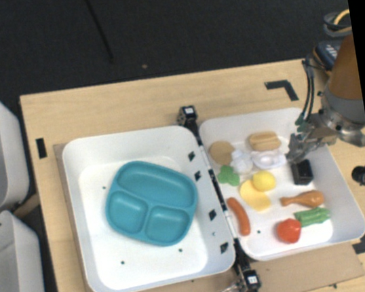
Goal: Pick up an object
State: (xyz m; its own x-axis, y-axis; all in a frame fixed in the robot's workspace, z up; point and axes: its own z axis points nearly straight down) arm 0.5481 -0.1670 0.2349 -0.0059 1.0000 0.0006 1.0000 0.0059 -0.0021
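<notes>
No legible writing for you here. Gripper over right bin, finger state unclear; chicken drumstick, lemon, bread roll crowd close. Blue divided plate alone in left bin.

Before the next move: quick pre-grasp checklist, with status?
1. Gripper over right bin: ok.
2. Fingers open or shut: cannot tell.
3. Anything held: cannot tell.
4. Nearest items, the bread roll and a clear plastic piece, lie left of the gripper: ok.
5. Room around targets: not ok; lemon, egg and plastic piece crowd together.
6. Blue tray lies apart in left bin: ok.
</notes>
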